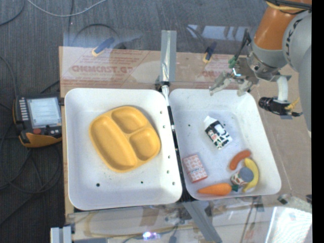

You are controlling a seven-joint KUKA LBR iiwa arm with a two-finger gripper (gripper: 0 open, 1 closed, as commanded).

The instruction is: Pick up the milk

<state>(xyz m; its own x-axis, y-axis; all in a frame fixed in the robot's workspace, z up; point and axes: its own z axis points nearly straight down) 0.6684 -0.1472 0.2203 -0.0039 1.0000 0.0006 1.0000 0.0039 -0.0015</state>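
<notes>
Lying flat: boxy milk carton [217,133].

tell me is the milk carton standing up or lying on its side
Lying on its side. The milk carton rests flat on the floor of the right bin, its printed face up and its length slanted, apart from the gripper.

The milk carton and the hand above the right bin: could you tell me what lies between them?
Bare white bin floor separates the hand from the milk carton in the camera view.
</notes>
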